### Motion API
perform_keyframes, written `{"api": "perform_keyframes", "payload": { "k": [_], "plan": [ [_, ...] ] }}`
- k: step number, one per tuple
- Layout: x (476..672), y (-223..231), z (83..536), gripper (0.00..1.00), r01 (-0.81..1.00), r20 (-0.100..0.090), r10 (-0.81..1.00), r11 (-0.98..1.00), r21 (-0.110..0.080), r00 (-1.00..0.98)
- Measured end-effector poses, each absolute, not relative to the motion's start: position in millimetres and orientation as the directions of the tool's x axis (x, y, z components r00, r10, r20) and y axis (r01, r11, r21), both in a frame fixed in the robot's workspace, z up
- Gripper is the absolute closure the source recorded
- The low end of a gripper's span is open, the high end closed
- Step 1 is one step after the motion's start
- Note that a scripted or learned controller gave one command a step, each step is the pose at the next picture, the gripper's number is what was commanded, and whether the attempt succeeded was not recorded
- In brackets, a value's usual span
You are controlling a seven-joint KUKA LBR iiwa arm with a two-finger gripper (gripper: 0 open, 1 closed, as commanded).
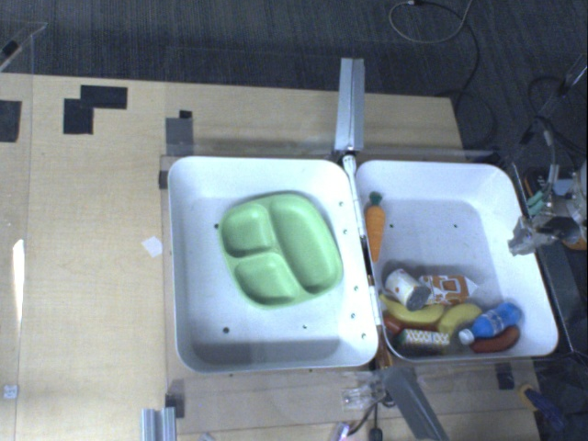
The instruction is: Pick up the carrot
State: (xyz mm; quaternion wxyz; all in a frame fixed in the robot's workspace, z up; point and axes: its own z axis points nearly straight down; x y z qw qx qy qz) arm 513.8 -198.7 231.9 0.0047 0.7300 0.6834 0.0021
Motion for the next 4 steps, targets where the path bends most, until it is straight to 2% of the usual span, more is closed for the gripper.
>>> {"api": "perform_keyframes", "payload": {
  "k": [1,2,3,4],
  "plan": [
    [540.4,-199.2,225.0,1.0,0.802,0.0,0.802,-0.597,0.002,0.597],
    [545.7,-195.8,282.0,1.0,0.655,0.001,0.655,-0.756,0.003,0.756],
    [556.3,-196.8,305.5,1.0,0.207,0.002,0.207,-0.978,0.002,0.978],
    [575.1,-204.5,304.3,1.0,0.493,0.001,0.493,-0.87,0.002,0.87]
  ]
}}
